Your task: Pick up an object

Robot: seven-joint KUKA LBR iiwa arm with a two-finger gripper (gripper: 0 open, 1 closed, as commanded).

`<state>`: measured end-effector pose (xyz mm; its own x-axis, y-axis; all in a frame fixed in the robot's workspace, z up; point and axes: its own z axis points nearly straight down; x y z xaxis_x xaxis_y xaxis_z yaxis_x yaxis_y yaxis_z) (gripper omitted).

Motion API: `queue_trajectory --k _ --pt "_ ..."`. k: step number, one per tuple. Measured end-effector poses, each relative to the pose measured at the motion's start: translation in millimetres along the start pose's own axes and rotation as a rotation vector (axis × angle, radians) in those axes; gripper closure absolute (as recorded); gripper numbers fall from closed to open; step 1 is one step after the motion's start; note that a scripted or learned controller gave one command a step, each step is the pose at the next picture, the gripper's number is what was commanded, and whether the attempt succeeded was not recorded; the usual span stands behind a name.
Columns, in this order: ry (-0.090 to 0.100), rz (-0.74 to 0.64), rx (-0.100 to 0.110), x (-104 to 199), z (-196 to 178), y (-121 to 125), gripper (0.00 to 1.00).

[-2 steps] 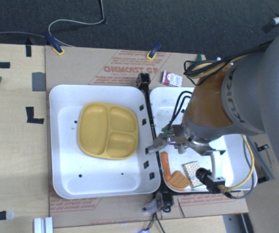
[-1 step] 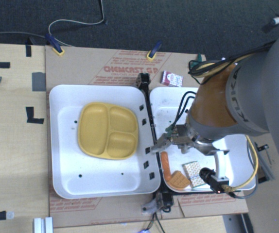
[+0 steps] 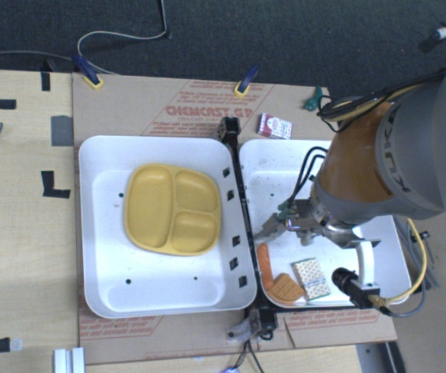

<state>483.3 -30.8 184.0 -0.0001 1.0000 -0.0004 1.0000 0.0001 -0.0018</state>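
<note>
With gripper low in the right bin – grip state unreadable – just above the orange stick by the wall: likely to snag that wall or nudge, not catch.

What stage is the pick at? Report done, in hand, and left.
Done: the arm has reached into the right bin, with the gripper low near its left wall. In hand: nothing visibly lifted; the orange carrot-like piece, the waffle-like piece and the patterned packet lie on the bin floor. Left: grasp one and raise it. The yellow divided plate sits untouched in the left bin.
</note>
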Motion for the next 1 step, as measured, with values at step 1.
queue_trajectory --k 1 --pt "0.002 -0.002 0.001 20.2 0.3 3.3 0.0"
